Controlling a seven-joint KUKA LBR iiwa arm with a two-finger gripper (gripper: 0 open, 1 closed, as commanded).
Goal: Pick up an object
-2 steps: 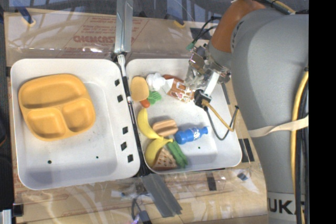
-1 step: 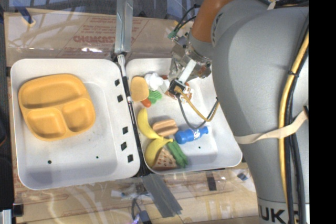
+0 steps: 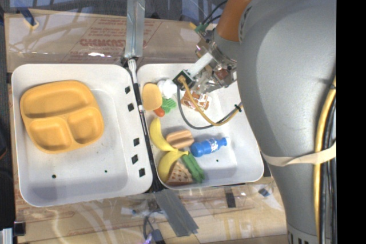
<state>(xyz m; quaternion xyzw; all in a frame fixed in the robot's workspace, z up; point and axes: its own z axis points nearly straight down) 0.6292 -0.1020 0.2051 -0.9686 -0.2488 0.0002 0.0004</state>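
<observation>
My claw (image 3: 197, 97) hangs low in the right bin (image 3: 249, 146), whether gripping anything I cannot tell, with the hot dog (image 3: 179, 138) and blue bottle (image 3: 207, 146) just below it, unlifted.

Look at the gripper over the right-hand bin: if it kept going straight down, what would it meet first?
Probably the brown-and-white packet right beneath the gripper, then the right bin floor. Depth is hard to judge from this slanted view.

Blue bottle (image 3: 208, 146) lies on its side beside a hot dog (image 3: 179, 138), possibly touching.
</observation>
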